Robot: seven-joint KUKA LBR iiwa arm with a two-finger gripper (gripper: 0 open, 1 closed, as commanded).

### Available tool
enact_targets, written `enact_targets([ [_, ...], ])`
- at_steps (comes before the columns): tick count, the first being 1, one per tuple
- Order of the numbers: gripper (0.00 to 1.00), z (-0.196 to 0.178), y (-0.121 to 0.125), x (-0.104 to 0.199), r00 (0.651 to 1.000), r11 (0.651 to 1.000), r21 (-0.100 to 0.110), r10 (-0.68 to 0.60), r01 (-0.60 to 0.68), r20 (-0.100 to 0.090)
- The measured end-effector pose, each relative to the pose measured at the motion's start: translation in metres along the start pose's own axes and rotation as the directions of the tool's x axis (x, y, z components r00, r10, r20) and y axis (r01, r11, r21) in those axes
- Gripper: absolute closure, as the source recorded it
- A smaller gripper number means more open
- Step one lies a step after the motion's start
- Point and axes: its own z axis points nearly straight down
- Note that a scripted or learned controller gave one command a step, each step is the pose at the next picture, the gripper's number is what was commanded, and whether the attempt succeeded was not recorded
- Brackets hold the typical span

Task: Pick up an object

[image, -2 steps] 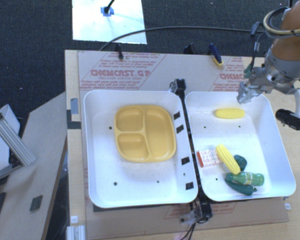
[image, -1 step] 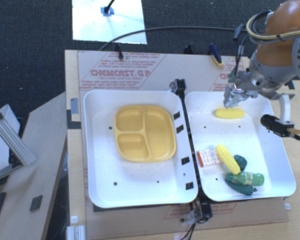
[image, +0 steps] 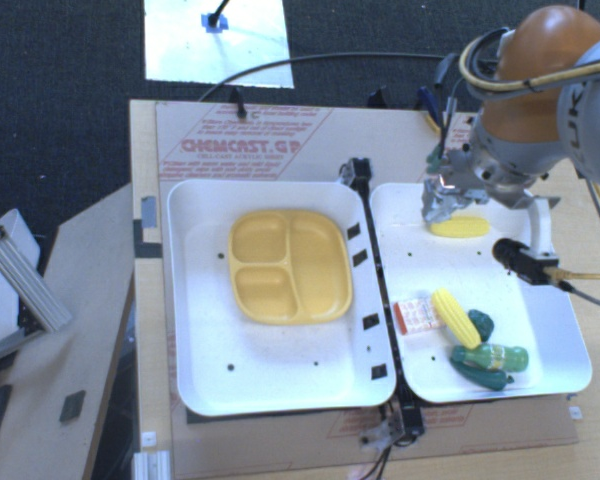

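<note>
One gripper (image: 442, 208) hangs low over the far part of the right bin (image: 550, 313), its metal fingers pointing down; from this slant I cannot tell whether they are spread or closed. Just beside it, toward the arm, a flat yellow oval piece (image: 462, 228) lies on the bin floor, partly tucked under the gripper body and looking close to or touching the fingertips. Nothing is visibly clamped.

Nearer the front of that bin sit a toy corn cob (image: 454, 316), yellow and ridged, lying at a slant, a small red-and-white card (image: 416, 315) just beside it, and a cluster of dark green and light green plastic vegetables (image: 490, 360) near the front right corner. Open white floor separates this group from the gripper.

Across the black divider, the left bin (image: 205, 298) holds a glossy yellow compartment tray (image: 289, 265) with rounded corners, with bare floor all round it.
</note>
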Motion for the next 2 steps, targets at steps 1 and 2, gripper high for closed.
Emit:
enact_targets([
  [1,1.0,0.002,-0.024,0.048,1.0,1.0,0.0,0.0,0.0,0.001],
  [2,1.0,0.002,-0.034,0.093,1.0,1.0,0.001,-0.001,0.001,0.0],
])
